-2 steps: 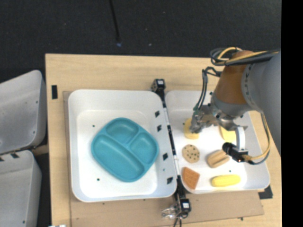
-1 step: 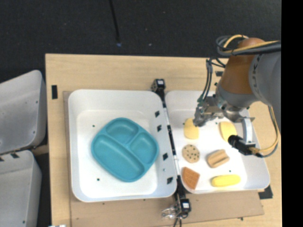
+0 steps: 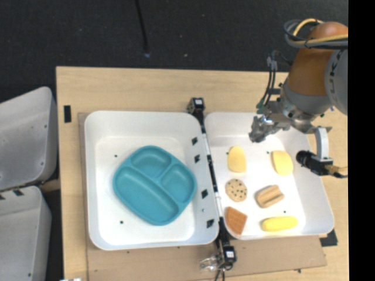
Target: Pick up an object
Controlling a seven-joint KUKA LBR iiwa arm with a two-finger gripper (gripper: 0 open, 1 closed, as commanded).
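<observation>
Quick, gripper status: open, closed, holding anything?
Gripper: cannot be told from this view; it hangs over the right bin's back edge, with nothing seen in it.

We see the end effector (image 3: pixel 258 131) hovering over the right bin's (image 3: pixel 310 215) back edge, nothing visibly between its fingers. Left bin (image 3: pixel 96 157) holds a teal divided plate (image 3: pixel 153 184); right holds six food items.

This looks like a robotics lab. A plywood surface (image 3: pixel 129 86) stands on dark carpet-like floor (image 3: pixel 88 22) and carries two shallow white bins (image 3: pixel 94 157) clamped side by side. Left of the claw (image 3: pixel 259 130), one holds a teal divided plate (image 3: pixel 153 184); below the claw lie toy food pieces (image 3: pixel 237 158). A black cable (image 3: pixel 139 16) trails across the floor.
</observation>
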